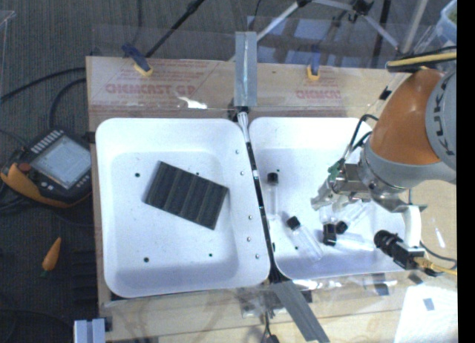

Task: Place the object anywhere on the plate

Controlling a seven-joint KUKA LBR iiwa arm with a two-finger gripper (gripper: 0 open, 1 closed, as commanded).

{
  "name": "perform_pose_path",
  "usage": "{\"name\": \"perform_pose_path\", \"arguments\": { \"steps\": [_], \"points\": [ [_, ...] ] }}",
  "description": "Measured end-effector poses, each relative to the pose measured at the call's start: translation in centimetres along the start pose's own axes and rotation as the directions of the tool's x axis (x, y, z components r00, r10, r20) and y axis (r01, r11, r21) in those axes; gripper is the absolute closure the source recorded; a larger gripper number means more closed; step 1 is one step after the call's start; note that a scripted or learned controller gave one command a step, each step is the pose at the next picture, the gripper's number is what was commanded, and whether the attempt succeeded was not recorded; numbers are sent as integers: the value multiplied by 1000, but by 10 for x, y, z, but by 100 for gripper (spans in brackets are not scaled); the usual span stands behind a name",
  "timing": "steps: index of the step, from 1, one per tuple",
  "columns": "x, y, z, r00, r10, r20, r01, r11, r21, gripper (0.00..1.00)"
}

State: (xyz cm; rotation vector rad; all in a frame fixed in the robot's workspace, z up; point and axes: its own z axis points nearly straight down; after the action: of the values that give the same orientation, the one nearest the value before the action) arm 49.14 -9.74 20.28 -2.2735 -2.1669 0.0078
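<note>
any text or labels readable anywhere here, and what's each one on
Red print on the brown board behind the left bin: too blurred to read.
Red print on the same board behind the right bin: too blurred.
Dark letters on the arm's orange band, cut off at the edge: unreadable.
Screen of the handheld pendant: too small to read.

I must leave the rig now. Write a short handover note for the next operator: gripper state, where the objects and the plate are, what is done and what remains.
Gripper: low over the right white bin, near its right side; whether it grips anything cannot be told from this view.
Objects: several small clear plastic vials with black caps lie loose on the floor of the right bin, some directly beside the gripper.
Plate: the dark ribbed rectangular plate lies tilted in the left white bin, with nothing on it.
Done: no vial placed yet.
Left: grasp one vial, carry it over the divider, set it on the plate.
</note>
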Motion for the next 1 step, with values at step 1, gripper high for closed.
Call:
{"name": "perform_pose_path", "arguments": {
  "steps": [1],
  "points": [
    [77,25,18,961,-278,-3,278,961,0,100]
  ]
}}
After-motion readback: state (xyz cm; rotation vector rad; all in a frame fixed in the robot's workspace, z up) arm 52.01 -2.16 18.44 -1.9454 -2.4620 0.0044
